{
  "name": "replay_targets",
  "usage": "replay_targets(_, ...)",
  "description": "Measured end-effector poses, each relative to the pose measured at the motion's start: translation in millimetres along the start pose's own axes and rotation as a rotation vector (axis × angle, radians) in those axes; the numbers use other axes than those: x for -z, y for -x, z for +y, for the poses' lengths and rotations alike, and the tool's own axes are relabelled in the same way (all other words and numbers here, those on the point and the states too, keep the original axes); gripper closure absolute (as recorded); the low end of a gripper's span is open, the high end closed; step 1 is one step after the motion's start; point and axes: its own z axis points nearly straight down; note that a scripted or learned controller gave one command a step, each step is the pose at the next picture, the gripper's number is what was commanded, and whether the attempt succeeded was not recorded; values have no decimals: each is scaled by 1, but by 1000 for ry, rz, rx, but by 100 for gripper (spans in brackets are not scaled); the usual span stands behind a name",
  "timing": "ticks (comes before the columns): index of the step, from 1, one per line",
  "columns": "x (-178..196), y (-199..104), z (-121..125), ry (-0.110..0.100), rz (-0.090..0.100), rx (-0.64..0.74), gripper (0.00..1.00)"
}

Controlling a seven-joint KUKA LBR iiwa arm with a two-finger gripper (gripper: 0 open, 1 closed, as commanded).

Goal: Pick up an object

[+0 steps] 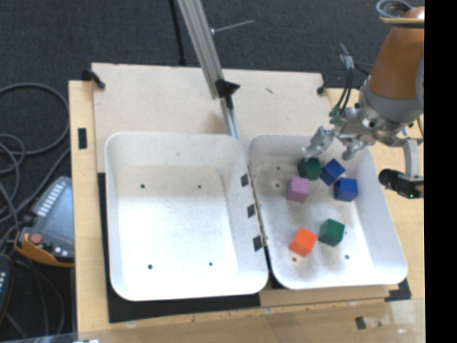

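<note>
Above right bin's [378,213] far edge: end effector [333,143].

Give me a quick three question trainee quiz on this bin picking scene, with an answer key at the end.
1. True or false: all the cubes lie in the right bin.
2. How many cubes are there?
3. Which cube lies nearest the end effector? A orange cube B dark green cube C purple cube

Key: 1 true; 2 six; 3 B.

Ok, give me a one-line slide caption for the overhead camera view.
Gripper open above six coloured cubes in the right bin, nearest the dark green cube.
</note>
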Motion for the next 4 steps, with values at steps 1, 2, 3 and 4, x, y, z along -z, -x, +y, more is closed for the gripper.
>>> replay_targets(1,-150,-13,3,-8,0,2,0)
replay_targets(2,-134,-12,6,2,0,-4,100)
replay_targets(3,-117,-1,-6,-2,1,-1,100)
replay_targets(4,-57,-98,18,5,3,9,100)
